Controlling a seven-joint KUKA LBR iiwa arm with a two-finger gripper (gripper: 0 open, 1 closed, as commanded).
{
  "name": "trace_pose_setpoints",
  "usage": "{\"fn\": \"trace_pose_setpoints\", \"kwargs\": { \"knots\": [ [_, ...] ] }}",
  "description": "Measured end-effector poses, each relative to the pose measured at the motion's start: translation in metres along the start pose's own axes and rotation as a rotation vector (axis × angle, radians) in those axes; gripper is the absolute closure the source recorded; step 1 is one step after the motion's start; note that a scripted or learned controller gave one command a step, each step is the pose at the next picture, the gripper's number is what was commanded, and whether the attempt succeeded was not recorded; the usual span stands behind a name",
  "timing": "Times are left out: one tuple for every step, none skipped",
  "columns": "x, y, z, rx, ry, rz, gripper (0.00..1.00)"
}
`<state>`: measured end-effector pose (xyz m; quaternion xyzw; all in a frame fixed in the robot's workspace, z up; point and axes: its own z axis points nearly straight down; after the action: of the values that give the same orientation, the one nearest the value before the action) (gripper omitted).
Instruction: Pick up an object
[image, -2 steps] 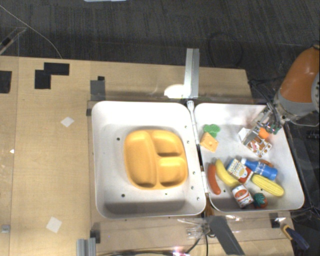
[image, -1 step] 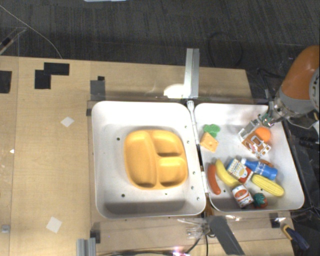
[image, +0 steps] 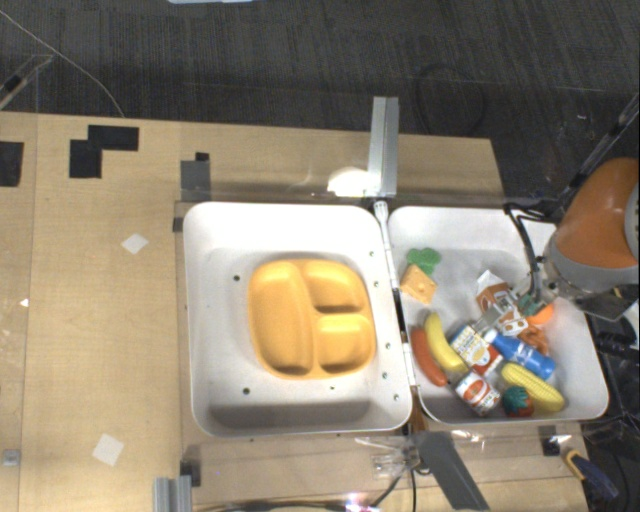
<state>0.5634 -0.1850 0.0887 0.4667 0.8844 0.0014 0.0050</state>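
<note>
The camera looks down on a brown table (image: 100, 330) with two white bins side by side.

The left bin (image: 215, 300) has a yellow tray (image: 305, 315) in it. The tray has three parts.

The right bin (image: 590, 385) is full of small toy foods. Near the top left there is a green thing (image: 424, 259) and a wedge of cheese (image: 418, 287) just below it. Lower down lies a banana (image: 440, 338), with a red sausage (image: 430, 357) touching it on the left. Both lie slanted, from upper left to lower right. Next to them are a little can (image: 470, 345), a blue bottle (image: 524, 356), a jar (image: 481, 393) and a corn cob (image: 532, 386).

The arm (image: 600, 225) comes in from the right. Its end effector (image: 515, 305) hangs low over the middle of the pile, by a small orange and white packet (image: 497, 297). I cannot tell if the end effector is released or clenched, because the toys are so close together there. I cannot see anything held in it.

The packet looks like the closest thing to pick up. It sits right at the tip of the end effector, a tiny bit to the left. The can and the blue bottle lie just below it. They are so near that they could get bumped.
</note>
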Motion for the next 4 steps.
{"fn": "trace_pose_setpoints", "kwargs": {
  "knots": [
    [-0.027,0.026,-0.05,-0.002,-0.002,-0.05,0.0],
    [-0.011,0.06,-0.032,0.001,0.002,-0.186,0.0],
    [-0.012,0.06,-0.032,0.001,0.002,-0.186,0.0],
    [-0.014,0.111,-0.012,0.001,0.003,0.308,0.0]
  ]
}}
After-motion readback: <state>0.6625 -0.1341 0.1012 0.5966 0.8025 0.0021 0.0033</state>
